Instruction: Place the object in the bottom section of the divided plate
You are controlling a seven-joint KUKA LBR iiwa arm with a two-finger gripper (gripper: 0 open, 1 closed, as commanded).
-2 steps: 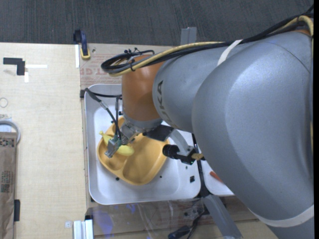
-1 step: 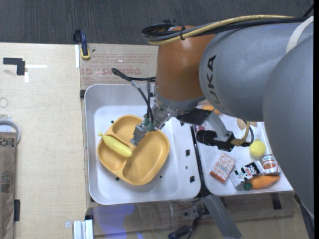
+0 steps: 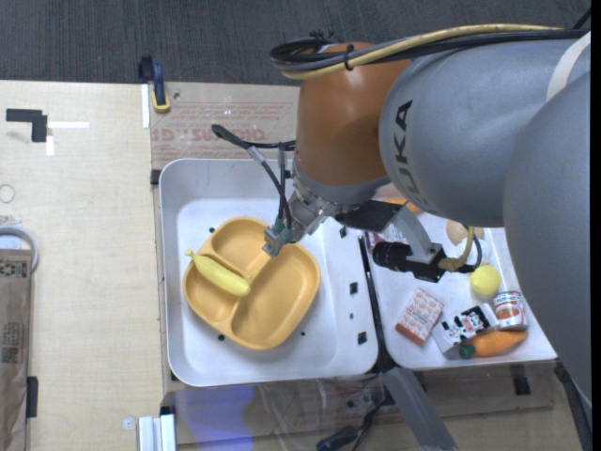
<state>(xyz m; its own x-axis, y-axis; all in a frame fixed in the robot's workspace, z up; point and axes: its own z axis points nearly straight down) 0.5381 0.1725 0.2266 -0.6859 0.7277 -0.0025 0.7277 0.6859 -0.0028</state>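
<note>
Banana (image 3: 218,273) lies on the yellow divided plate (image 3: 282,299), just left of the gripper (image 3: 275,243); the bulky arm (image 3: 423,130) hides the right bin's (image 3: 535,350) upper part; finger spread too small to tell.

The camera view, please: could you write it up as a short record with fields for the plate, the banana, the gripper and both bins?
plate: yellow, divided plate, lying in the left bin
banana: yellow banana, lying across the plate's left side, over a divider
gripper: gripper above the plate's upper middle, right of the banana; nothing seen in it
right bin: right bin holding a lemon, a carrot, a small can and a patterned packet
</note>
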